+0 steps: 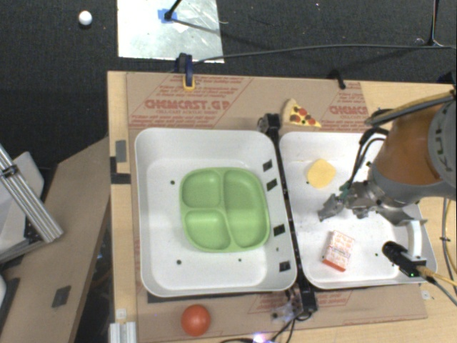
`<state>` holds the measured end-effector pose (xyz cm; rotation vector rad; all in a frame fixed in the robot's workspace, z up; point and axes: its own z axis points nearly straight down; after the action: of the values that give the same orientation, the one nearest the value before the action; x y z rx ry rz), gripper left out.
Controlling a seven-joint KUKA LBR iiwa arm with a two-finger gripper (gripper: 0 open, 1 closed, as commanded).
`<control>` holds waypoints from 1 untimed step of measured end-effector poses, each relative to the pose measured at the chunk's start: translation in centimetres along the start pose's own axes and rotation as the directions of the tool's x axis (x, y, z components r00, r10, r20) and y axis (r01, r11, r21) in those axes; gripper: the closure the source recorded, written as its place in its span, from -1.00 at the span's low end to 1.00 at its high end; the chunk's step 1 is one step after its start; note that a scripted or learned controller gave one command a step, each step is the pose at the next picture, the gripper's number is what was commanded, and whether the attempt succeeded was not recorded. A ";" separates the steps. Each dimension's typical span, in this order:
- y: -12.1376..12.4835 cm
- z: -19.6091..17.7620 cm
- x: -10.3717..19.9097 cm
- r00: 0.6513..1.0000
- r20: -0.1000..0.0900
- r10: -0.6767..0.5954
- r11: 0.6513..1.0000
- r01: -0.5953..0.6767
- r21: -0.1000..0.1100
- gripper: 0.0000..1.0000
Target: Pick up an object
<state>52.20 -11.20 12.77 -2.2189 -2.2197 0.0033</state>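
In the right bin (314,274) lie a yellow round piece (321,173) near the back and a small orange-and-white packet (338,251) near the front. My gripper (331,209) hangs over the middle of this bin, between the two. It is below and slightly right of the yellow piece and just above the packet, with nothing visibly held. The grey arm with its orange band (408,145) reaches in from the right.
The left bin (153,191) holds a green divided plate (224,209). A toy pizza slice (302,114) lies on the board behind the bins. A red ball (195,319) sits on the board in front of the left bin.
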 end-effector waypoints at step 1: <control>0.2 -1.4 0.0 1.000 0.001 -0.001 1.000 0.001 -0.006 1.00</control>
<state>52.39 -11.20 14.16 -2.2210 -2.2246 -0.0026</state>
